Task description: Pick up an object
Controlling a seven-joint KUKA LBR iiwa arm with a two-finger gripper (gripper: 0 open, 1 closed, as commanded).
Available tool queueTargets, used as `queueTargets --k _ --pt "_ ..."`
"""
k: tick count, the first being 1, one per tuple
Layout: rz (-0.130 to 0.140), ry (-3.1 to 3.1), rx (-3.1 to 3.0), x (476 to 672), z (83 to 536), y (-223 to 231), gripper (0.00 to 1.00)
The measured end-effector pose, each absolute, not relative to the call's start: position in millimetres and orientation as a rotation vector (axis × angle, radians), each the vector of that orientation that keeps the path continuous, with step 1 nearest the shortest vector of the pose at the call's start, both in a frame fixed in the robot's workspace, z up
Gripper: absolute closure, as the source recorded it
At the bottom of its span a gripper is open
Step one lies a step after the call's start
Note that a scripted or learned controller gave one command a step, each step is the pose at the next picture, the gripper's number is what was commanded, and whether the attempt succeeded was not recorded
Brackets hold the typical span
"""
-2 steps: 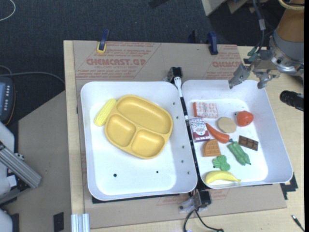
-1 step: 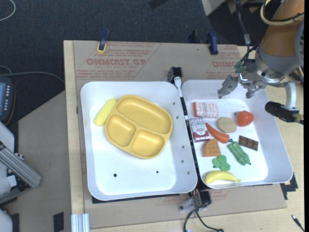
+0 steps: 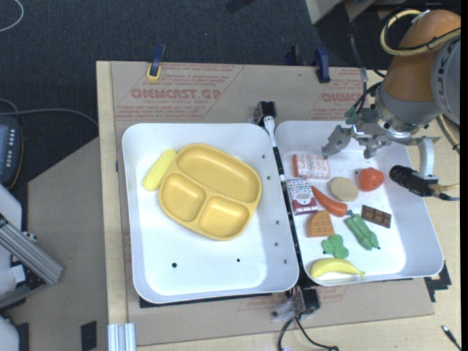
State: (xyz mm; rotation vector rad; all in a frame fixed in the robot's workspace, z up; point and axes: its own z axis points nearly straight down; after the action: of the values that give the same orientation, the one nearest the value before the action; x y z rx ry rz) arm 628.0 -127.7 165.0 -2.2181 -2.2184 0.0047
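Two shallow white bins sit side by side on a cardboard-covered bench (image 3: 219, 86). The left bin (image 3: 146, 254) holds a yellow divided tray (image 3: 210, 190) with three compartments, and a yellow corn cob (image 3: 159, 169) lies touching the tray's upper left rim, its long axis running from lower left to upper right. The right bin (image 3: 417, 247) holds small toy foods. Taking the round beige cookie (image 3: 344, 189) as the landmark: a red tomato (image 3: 371, 178) lies just to its right; a white and red packet (image 3: 311, 166) lies to its upper left; a dark red packet (image 3: 300, 195) lies to its left; an orange carrot (image 3: 330, 202) lies just below it, pointing from upper left to lower right; an orange waffle piece (image 3: 319, 224) lies below the carrot; a brown chocolate bar (image 3: 376, 216) lies to the lower right; a green pea pod (image 3: 362, 232) slants below it; green broccoli (image 3: 336, 246) and a yellow banana (image 3: 336, 269), lying crosswise, sit farthest below. The gripper (image 3: 355, 140) hovers above the cookie, over the far end of the right bin, its two fingers spread apart with nothing between them.
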Motion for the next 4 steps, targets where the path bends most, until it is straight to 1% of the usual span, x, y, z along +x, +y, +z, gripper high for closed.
queueTargets --k 1,2,3,4 --pt "0.007 -2.216 -2.217 621.3 105.4 -133.8 0.00" --pt "-0.004 -2.221 -2.220 623.6 88.9 -133.1 0.00" --pt "-0.018 -2.227 -2.225 626.8 103.0 -131.9 1.00" --pt "-0.006 -2.227 -2.226 630.9 167.4 -135.3 1.00"
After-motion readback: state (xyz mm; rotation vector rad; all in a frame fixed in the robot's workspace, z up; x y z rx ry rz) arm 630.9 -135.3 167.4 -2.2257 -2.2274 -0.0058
